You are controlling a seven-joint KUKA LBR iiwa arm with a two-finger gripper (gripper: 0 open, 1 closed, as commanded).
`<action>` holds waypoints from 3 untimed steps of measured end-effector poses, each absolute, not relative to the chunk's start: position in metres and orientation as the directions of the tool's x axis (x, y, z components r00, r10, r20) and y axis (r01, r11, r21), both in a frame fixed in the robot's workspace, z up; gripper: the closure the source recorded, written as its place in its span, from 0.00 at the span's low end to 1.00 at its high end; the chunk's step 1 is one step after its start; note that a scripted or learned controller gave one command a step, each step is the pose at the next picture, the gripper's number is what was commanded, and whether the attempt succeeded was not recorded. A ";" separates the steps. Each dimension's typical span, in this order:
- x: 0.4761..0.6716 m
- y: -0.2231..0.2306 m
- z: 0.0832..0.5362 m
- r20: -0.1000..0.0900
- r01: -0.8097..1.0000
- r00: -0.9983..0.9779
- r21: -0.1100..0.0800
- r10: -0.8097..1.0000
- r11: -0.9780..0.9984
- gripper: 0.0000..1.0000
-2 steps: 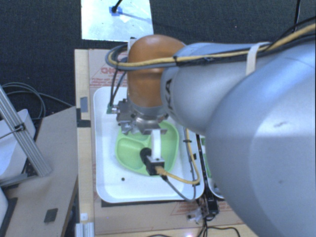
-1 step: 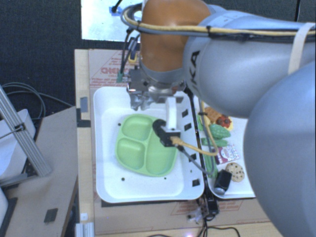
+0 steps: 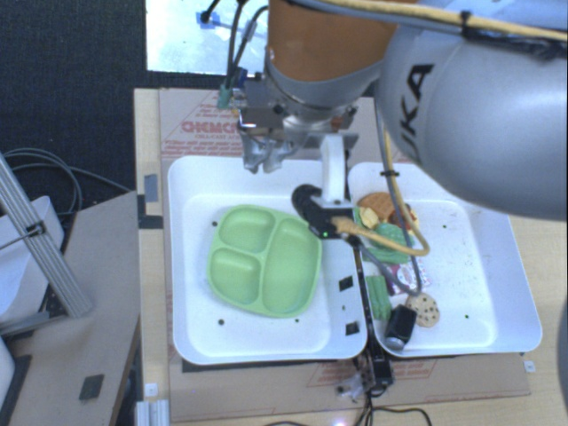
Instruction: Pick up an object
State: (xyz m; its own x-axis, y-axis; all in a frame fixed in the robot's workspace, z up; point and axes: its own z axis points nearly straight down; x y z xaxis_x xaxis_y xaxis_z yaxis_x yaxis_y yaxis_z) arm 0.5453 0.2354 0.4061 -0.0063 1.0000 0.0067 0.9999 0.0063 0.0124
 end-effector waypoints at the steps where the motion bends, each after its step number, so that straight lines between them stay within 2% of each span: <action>1: 0.489 0.235 0.454 0.005 1.000 -0.007 0.005 1.000 0.007 1.00; 2: 0.487 0.223 0.213 -0.006 1.000 0.001 -0.013 1.000 -0.001 1.00; 3: 0.550 0.218 0.332 0.005 1.000 -0.002 0.016 1.000 0.002 1.00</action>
State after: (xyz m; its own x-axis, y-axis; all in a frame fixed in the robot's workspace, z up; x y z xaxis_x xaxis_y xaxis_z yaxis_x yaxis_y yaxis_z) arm 0.5499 0.2177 0.3322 -0.0019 1.0000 0.0047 0.9999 0.0018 0.0164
